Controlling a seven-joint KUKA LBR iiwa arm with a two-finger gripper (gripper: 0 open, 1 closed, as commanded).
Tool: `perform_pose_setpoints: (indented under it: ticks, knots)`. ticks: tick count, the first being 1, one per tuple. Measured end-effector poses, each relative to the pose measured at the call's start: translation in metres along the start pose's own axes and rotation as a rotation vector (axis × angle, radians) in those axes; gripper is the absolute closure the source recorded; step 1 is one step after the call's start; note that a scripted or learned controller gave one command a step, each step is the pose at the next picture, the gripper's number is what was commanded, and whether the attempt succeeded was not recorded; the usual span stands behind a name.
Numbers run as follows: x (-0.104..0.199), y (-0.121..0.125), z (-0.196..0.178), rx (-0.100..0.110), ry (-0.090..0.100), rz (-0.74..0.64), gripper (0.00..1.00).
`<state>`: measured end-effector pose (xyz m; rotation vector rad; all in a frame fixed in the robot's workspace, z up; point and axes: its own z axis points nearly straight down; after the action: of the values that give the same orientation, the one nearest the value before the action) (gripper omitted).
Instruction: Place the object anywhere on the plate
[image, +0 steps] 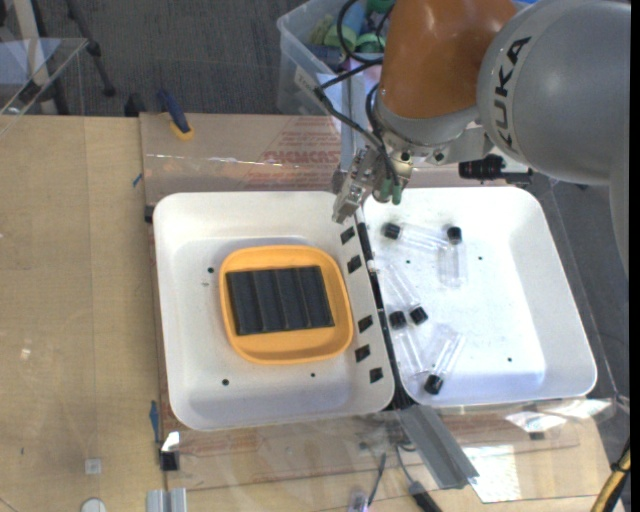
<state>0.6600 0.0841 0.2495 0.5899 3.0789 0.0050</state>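
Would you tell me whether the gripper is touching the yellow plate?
Apart. The camera view shows white bin floor between the gripper and the plate.

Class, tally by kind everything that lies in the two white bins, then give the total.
Yellow plate: 1
Clear black-capped vials: 5
Total: 6
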Motion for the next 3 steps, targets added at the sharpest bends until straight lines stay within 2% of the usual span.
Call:
perform_pose_setpoints:
  ticks: [1,2,3]
  knots:
    - [-0.002,-0.007,-0.031,0.000,-0.001,-0.070,1.00]
    - [-0.004,-0.010,-0.037,0.000,-0.001,-0.099,1.00]
    - [-0.003,-0.008,-0.065,0.000,-0.002,-0.176,1.00]
